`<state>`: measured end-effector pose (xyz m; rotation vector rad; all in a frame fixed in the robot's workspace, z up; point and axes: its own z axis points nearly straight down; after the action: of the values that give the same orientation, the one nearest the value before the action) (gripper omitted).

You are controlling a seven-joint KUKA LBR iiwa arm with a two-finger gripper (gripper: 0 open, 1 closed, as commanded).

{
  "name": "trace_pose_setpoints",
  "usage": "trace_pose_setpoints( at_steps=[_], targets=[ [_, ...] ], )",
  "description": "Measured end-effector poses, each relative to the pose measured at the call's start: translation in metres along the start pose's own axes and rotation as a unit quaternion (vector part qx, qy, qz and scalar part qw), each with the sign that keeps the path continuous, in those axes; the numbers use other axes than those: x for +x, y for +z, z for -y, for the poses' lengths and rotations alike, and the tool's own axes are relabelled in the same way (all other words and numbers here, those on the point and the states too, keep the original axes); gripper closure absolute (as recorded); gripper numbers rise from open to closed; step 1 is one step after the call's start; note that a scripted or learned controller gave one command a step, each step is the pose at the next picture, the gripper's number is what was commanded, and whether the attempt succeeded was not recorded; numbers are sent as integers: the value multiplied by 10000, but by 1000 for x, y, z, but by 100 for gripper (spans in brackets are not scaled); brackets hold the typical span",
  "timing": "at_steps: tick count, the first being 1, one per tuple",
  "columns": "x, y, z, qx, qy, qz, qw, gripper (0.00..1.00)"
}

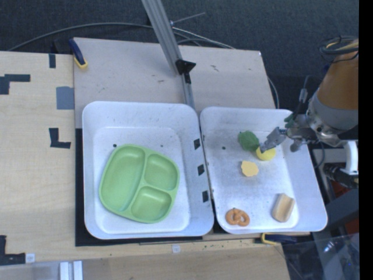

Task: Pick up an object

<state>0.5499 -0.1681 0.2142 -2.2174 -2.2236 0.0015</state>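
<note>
In the right bin (303,174), my gripper (283,143) hangs low near the far right side, open, with nothing between its fingers. The left finger (272,139) ends right above a small yellow round piece (266,153). A dark green leafy piece (247,139) lies just left of that. Nearer the middle sits a pale yellow chunk (249,168). At the bin's front lie an orange pretzel (237,216) and a tan bread-like block (282,207).
The left bin (93,127) holds a light green divided plate (140,183). A metal pole (166,34) slants up from between the two bins at the back. Cables trail behind the bench. The arm's grey body (338,98) stands over the right bin's right rim.
</note>
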Motion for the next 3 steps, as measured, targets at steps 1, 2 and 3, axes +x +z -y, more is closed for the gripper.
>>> trace_pose_setpoints(
  at_steps=[1, 2, 3],
  targets=[
    [0, 0, 0, 1, 0, -1, 10000, 0],
    [1, 49, 10, 24, 6, -2, 10000, 0],
    [-8, 100, 8, 27, 9, -1, 10000, 0]
  ],
)
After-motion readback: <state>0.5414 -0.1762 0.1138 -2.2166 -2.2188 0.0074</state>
